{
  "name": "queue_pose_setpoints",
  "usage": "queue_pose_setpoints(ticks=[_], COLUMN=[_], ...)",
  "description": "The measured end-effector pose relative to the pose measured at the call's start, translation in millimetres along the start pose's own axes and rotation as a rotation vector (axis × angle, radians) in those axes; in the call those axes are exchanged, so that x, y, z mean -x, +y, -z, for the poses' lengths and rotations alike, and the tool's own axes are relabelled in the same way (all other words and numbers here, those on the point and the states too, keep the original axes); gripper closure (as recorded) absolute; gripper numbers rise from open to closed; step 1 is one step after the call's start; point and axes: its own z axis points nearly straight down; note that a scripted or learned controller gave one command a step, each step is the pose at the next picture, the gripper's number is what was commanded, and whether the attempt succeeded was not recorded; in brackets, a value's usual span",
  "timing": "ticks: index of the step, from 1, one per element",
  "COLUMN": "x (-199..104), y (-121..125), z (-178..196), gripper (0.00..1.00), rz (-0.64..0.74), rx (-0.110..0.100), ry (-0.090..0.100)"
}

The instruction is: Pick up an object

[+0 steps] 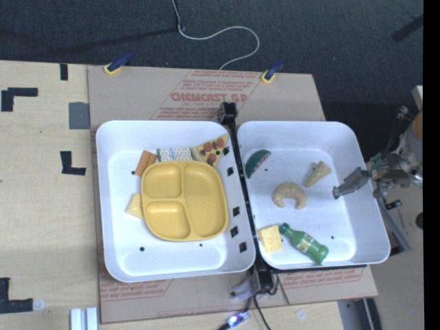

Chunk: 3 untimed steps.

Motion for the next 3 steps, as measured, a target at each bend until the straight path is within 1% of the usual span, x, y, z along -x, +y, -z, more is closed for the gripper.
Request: queue_pose_setpoints(ticks=[1, 2, 3], x=[-0.4, -9.9, -9.6], y=[2.5, -0.3, 4.2], z=[6.8, -41.6, -105.0], gripper=[0.00, 0.00, 0.00], rz=[0.004, 0.005, 0.005], rx=[0.012, 0.008, 0.006], ry=[-0.004, -0.002, -0.001])
